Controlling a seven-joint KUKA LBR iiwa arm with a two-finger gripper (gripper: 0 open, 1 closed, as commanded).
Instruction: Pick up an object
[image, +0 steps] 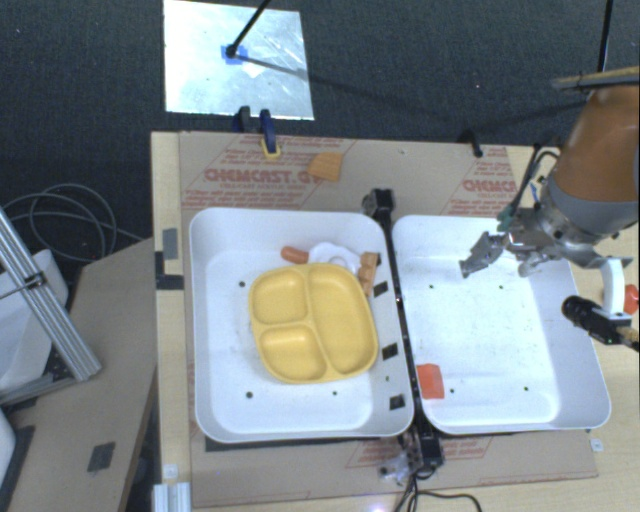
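Note:
My gripper (498, 262) hangs over the back part of the right bin (560, 400). Its two fingers are spread apart and open, with nothing between them. A small orange-red block (429, 380) lies in the right bin's near left corner, well in front of and to the left of the gripper. In the left bin (215, 300) sits a yellow divided plate (310, 322). Behind the plate lie a small orange piece (294, 255), a white thing (333, 256) and a tan block (368, 271) by the bin's right wall.
A tan scrap (325, 165) lies on the cardboard sheet behind the bins, near a blue and yellow clamp (265, 128). A black part (592, 318) juts over the right bin's right side. A black divider (392, 300) runs between the bins.

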